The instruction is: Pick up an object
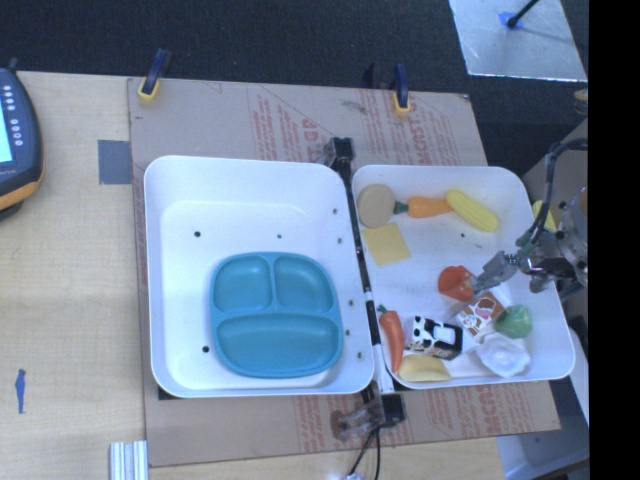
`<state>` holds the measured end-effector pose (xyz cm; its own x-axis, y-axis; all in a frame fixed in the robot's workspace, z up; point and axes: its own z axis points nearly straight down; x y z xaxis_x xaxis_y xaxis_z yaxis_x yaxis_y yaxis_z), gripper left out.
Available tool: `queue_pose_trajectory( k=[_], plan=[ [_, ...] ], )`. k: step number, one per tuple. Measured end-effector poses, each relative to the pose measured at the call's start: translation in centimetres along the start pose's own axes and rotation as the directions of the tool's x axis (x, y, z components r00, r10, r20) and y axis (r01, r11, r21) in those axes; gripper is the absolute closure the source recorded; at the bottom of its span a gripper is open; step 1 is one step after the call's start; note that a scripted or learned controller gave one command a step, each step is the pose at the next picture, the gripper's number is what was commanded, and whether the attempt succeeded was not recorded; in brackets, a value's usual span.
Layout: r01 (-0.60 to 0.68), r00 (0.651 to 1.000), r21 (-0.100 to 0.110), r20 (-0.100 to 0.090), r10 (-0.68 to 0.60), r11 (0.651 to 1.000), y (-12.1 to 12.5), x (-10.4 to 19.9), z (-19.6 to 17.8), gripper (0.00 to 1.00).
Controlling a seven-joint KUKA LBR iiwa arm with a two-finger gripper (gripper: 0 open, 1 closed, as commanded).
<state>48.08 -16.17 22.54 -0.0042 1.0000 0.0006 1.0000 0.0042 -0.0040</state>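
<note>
My gripper (pixel 500 268) reaches in from the right edge over the right bin (pixel 520 183). It hangs just right of a red tomato-like toy (pixel 455 282) and above a small brown and white carton (pixel 481 316). I see nothing held in it. Near it lie a green round toy (pixel 515 320) and a crumpled white item (pixel 503 357). Further left in the same bin are a black and white cow-patterned toy (pixel 435 336), an orange carrot (pixel 392 340) and a pale yellow wedge (pixel 424 370).
At the back of the right bin lie a tan disc (pixel 376 205), a small carrot (pixel 427 207), a yellow corn cob (pixel 471 210) and a yellow cheese square (pixel 386 244). The left bin (pixel 170 198) holds a blue divided plate (pixel 275 314). A handheld pendant (pixel 15 138) rests at far left.
</note>
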Motion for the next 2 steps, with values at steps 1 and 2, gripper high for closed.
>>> queue_pose_trajectory(
  k=[1,2],
  plan=[
    [0.004,1.000,-0.015,0.011,-0.004,1.000,6.1,3.6,13.4,0.00],
    [0.002,1.000,-0.018,0.010,-0.002,1.000,6.2,3.3,11.5,1.00]
  ],
)
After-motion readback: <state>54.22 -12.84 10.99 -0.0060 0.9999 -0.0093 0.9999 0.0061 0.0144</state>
